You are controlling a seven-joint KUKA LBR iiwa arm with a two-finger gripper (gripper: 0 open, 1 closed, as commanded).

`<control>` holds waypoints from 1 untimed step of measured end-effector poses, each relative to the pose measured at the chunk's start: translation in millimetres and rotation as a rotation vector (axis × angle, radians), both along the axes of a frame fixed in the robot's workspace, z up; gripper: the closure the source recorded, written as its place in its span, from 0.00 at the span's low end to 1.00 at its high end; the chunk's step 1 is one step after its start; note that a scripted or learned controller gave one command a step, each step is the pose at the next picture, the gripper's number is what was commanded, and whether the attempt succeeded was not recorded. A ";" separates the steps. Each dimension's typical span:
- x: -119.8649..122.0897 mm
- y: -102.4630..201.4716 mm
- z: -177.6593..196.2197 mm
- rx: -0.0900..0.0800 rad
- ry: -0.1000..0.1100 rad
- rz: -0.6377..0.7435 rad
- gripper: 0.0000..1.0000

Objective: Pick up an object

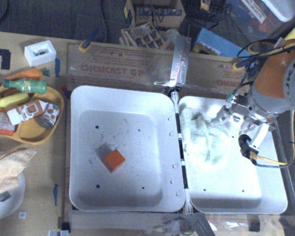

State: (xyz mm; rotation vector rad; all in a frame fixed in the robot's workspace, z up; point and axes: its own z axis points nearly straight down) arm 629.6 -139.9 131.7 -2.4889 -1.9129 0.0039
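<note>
step: closing on cloth in right bin | gripper low at cloth's top edge, finger state impossible to tell, no grasp evident | advice: descend straight, pinch a raised fold, lift slowly | alt: cube in left bin

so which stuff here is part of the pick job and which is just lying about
Job:
- orange block in the left bin
- pale cloth in the right bin
- gripper

Lying about:
- yellow bowl of toy food
- white box
- beige cloth
</note>
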 end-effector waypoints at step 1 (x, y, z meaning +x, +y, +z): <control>16.9 -48.1 20.4 -0.003 -0.006 0.109 0.00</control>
